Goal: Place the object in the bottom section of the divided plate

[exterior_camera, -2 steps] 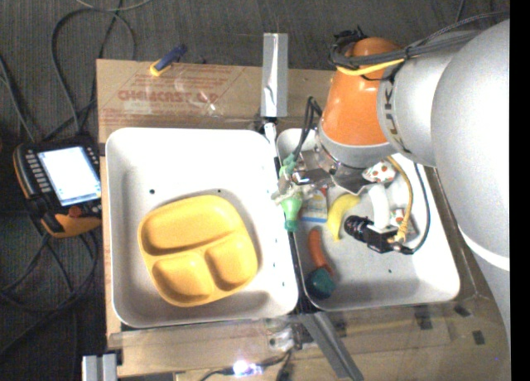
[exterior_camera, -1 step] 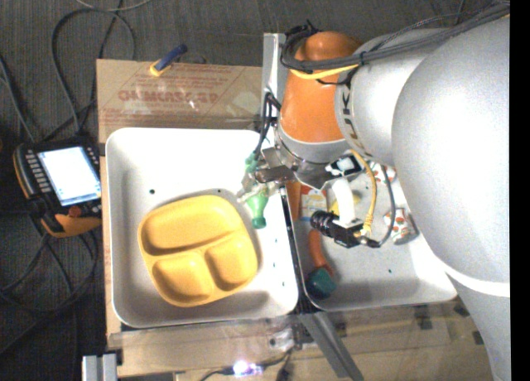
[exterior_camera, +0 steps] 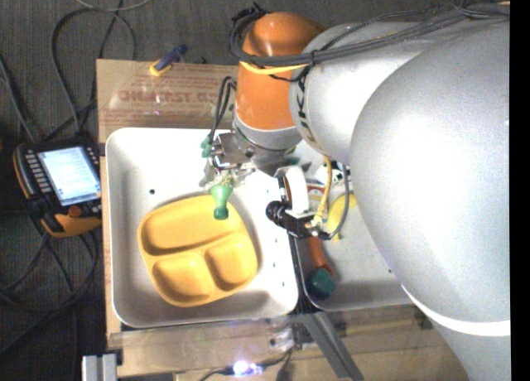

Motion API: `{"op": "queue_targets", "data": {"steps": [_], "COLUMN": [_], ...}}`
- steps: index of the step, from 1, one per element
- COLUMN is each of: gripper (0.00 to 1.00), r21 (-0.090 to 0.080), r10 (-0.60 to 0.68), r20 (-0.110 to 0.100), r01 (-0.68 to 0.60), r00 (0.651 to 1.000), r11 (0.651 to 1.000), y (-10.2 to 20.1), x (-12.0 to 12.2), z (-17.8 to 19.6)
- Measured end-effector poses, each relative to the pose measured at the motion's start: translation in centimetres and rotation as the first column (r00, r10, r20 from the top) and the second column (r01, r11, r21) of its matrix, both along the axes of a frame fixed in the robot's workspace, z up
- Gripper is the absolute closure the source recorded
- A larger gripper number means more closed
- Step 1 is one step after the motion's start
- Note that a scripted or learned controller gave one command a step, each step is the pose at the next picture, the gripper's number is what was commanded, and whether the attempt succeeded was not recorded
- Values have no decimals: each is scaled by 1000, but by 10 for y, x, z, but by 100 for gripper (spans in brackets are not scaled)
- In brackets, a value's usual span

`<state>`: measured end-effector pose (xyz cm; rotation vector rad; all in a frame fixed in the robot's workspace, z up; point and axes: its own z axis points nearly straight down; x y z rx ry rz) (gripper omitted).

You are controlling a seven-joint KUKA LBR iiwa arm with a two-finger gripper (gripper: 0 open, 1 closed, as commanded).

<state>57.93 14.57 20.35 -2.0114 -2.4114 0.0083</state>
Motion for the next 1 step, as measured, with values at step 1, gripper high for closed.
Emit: {"op": "queue_targets", "data": {"steps": [1], "gripper": [0], "r21": [-1], "r10": [-1], "r20": [0], "r01": [1], "r00": [1000], "r11": [1000], "y": [-1], "x": [0], "z": [0]}}
